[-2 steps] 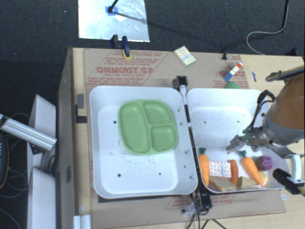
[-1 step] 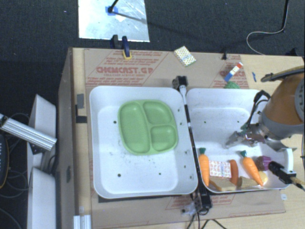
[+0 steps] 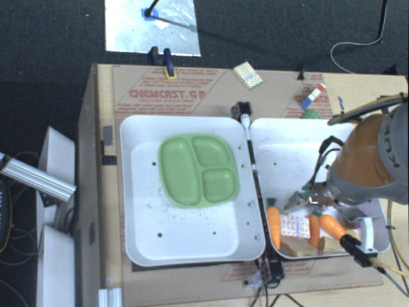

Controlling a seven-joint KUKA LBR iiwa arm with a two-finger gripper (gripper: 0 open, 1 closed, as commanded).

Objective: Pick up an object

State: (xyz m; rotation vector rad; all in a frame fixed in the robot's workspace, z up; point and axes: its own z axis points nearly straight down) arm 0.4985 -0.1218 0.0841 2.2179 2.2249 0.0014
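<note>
Over rt bin (image 3: 281, 139), claw (image 3: 305, 200) above carrots (image 3: 273, 221); open/closed state unclear.

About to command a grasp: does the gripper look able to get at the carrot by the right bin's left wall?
Probably yes. The gripper hangs just right of the carrot, whose top is uncovered. The bin wall and the patterned packet sit tight on either side, leaving the fingers little room.

A green divided plate (image 3: 198, 170) lies in my left white bin (image 3: 144, 235). On the brown desk (image 3: 166, 94) behind the bins I see a small patterned packet (image 3: 247, 75), a red-and-blue item (image 3: 313, 96) and a blue clamp (image 3: 168, 61). A silvery sheet (image 3: 151, 18) lies on the dark floor beyond.
</note>
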